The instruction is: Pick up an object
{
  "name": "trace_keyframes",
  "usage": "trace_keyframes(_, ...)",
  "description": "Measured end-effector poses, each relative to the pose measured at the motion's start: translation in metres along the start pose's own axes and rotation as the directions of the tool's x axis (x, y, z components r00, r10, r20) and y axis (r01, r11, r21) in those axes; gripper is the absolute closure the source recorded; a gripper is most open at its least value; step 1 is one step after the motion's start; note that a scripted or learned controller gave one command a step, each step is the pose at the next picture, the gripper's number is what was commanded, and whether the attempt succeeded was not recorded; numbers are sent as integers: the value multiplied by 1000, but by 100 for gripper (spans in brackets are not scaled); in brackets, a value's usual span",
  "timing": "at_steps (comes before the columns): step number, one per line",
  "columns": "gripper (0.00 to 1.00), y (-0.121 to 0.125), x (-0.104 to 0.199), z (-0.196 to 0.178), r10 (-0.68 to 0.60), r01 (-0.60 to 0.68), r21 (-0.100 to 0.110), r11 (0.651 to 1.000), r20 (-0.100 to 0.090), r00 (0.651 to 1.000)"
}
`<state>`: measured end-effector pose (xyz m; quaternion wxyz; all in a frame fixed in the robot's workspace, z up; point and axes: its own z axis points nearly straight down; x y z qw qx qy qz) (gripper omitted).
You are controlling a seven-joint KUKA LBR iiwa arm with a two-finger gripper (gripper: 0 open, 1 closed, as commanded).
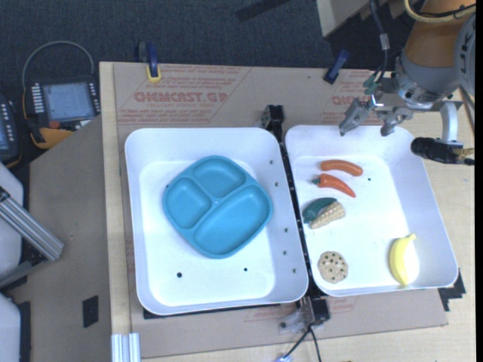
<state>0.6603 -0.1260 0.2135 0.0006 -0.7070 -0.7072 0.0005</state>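
White bin wall sits just under the empty, spread fingers, so a descent here risks striking it, missing the sausage.

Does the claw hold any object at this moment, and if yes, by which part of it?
Nothing is held. The claw hangs open above the far edge of the right bin, apart from the sausage and the other toy food.

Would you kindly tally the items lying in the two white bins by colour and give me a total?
Blue: 1, the divided plate
Orange-red: 2, the sausage and the carrot
Yellow: 1, the banana
Yellow and green: 1, the corn cob
Tan: 1, the cookie
Total: 6
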Motion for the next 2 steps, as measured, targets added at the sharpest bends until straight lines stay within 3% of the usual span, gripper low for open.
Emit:
trace_keyframes(1,0,0,0,0,0,0,-1,1000,0,1000)
trace_keyframes(2,0,4,5,58,-2,2,0,1000,0,1000)
